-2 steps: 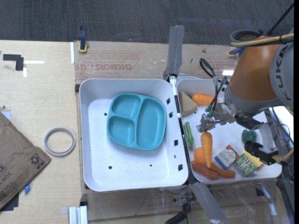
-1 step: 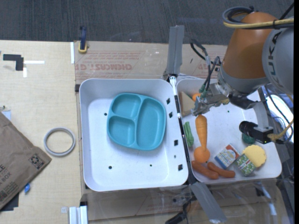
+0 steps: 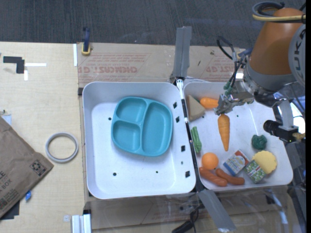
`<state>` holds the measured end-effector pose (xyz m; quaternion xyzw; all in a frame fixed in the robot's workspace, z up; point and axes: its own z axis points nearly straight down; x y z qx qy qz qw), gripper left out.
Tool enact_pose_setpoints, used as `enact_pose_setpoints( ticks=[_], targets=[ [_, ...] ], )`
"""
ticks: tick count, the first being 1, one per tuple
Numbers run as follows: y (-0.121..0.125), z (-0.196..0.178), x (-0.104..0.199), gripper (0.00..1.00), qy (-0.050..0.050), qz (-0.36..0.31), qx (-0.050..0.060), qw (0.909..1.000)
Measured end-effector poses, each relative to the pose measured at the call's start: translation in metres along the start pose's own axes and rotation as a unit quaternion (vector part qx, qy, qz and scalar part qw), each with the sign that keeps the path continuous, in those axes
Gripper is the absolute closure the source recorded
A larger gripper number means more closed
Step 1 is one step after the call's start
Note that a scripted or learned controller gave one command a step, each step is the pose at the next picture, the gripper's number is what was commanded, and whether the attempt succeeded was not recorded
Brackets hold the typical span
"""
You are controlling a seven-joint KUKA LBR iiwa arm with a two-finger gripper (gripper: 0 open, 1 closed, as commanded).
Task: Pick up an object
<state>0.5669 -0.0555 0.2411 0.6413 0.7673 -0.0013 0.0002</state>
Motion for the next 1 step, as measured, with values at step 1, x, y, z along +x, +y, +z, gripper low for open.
enact_pose_setpoints(
  ticks=[1],
  targets=[
    [-0.0792, 0.1288, -0.0687, 1.00, 0.001, -0.185, 0.000, 0.9827]
  ],
)
